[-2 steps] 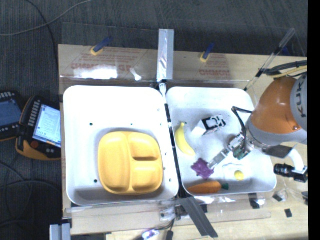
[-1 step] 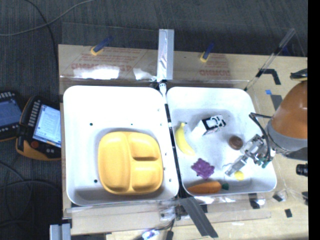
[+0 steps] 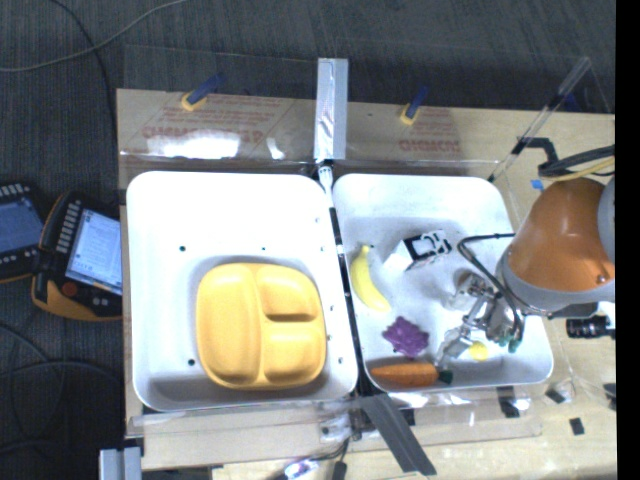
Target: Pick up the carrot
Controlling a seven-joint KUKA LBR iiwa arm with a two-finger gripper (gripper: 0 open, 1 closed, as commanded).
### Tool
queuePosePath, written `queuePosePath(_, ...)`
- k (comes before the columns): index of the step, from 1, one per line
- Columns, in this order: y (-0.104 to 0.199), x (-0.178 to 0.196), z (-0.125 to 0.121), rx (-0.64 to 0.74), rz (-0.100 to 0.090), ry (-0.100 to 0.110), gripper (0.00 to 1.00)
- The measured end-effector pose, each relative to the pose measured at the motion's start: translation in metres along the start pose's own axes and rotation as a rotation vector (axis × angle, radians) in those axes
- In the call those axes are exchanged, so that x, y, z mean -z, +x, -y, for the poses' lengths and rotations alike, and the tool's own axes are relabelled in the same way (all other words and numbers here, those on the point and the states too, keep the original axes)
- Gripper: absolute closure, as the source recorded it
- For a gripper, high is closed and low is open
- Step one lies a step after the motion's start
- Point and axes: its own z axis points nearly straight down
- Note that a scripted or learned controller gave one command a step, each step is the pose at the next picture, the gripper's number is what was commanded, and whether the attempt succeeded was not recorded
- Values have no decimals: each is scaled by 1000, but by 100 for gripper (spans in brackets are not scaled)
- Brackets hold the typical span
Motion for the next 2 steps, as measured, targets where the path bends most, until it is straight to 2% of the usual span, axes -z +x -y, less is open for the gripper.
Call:
queuePosePath(1,23,8,-41,-431,-16,-1,0)
queuePosePath(2,28,93,-114,-294,-15,-2,0)
